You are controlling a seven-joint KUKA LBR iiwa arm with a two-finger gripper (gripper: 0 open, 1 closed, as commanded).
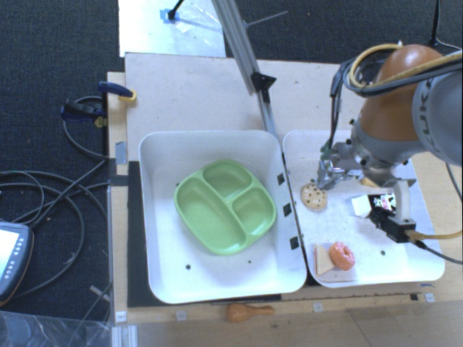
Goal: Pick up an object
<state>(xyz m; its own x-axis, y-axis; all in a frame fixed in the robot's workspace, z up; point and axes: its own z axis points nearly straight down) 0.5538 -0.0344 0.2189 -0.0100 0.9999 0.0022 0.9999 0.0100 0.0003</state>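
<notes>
the tool (pixel 327 176) hangs low over the right white bin (pixel 405 270), just up and right of a round tan speckled cookie (pixel 314 196); whether it is clenched or released, i cannot tell. below it lies an orange ring-shaped doughnut (pixel 341 255) on a tan square card (pixel 323 261). far left of the tool, a pale green divided plastic plate (pixel 226 206) sits in the left white bin (pixel 166 266).

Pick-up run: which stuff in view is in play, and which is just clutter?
In play:
- pincer, low over the right bin
- cookie, just below the pincer
- donut on a tan card
- small white block

Just lying about:
- green divided plate in the left bin
- blue clamp
- cables on the floor
</notes>
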